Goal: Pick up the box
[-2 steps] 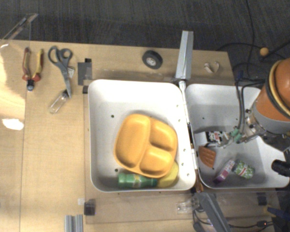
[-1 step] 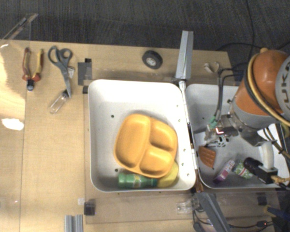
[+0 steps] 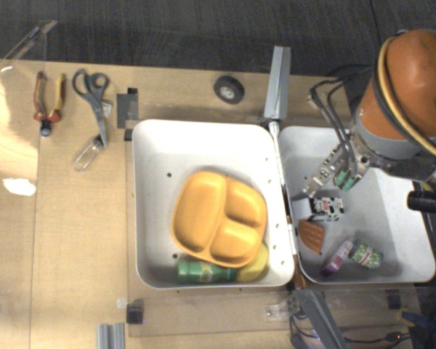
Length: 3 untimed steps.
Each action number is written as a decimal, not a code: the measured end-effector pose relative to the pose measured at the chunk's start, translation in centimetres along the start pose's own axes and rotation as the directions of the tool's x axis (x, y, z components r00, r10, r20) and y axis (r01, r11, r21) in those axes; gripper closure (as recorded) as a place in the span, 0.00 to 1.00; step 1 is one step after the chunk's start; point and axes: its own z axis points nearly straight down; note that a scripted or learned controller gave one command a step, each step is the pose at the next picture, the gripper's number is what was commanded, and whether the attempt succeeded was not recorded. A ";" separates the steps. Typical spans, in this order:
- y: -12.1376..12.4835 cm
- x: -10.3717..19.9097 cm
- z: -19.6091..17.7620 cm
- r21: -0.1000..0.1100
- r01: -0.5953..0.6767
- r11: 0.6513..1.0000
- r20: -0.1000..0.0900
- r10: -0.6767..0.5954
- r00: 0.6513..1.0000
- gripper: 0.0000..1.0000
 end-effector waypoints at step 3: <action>2.6 -4.5 4.4 0.003 -0.257 0.966 -0.002 0.257 0.966 1.00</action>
